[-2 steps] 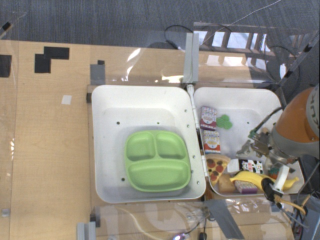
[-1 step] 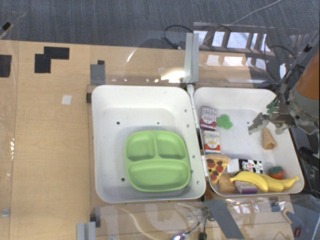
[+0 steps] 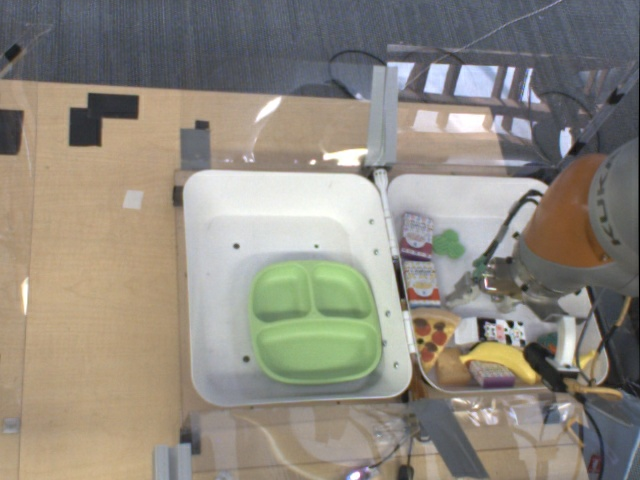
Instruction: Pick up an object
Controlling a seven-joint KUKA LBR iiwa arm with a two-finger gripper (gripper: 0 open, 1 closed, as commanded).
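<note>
A pale wooden bench (image 3: 90, 298) fills the left and centre of the frame, with grey carpet (image 3: 200, 18) across the top. The left bin (image 3: 215, 218) holds a green divided plate (image 3: 315, 320) in its lower middle. The right bin (image 3: 470, 193) is crowded along its left side and bottom: a small carton (image 3: 417, 235), a green piece (image 3: 448, 244), a pizza slice (image 3: 432, 334), a banana (image 3: 500, 356). The gripper (image 3: 478, 285) hangs over the right bin's centre; whether it is open or closed cannot be told.
</note>
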